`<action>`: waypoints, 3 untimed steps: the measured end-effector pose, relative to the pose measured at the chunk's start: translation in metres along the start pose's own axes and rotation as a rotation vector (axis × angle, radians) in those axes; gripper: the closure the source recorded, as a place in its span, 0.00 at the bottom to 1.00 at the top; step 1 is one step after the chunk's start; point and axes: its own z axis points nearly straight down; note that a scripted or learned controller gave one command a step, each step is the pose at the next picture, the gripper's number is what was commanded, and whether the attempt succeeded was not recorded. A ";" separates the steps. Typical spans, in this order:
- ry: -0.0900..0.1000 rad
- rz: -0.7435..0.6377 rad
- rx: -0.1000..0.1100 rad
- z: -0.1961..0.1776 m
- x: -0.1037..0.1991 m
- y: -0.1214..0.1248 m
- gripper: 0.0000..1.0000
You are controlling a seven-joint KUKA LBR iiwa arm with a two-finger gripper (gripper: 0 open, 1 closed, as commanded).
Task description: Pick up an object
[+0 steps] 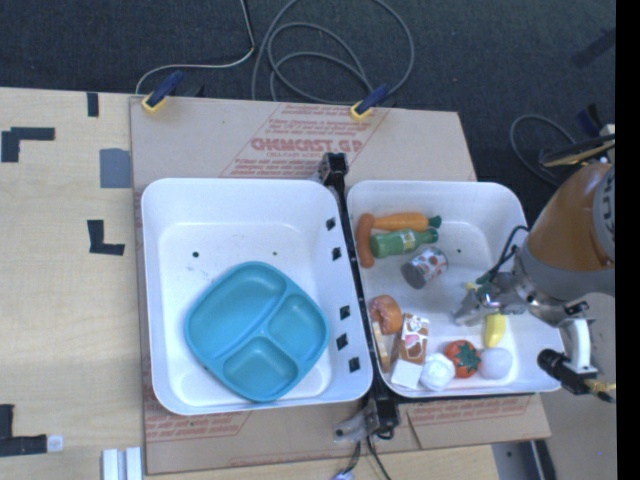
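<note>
My gripper (pixel 478 301) hangs low inside the right bin (pixel 505 204); whether it is clenched or released I cannot tell. The small yellow piece (pixel 493 329) lies just beside it, toward the bin's near wall. It looks light, stiff and smooth, so I judge a grasp across its narrow middle best.

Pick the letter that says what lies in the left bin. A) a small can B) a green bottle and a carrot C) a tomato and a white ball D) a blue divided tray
D: the blue divided tray lies alone in the left bin, toward its near side.
</note>
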 end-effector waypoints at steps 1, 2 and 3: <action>-0.005 -0.001 -0.018 0.002 -0.008 -0.019 0.00; -0.005 -0.003 -0.018 -0.008 -0.007 -0.018 1.00; 0.000 -0.015 -0.018 -0.080 0.094 0.021 1.00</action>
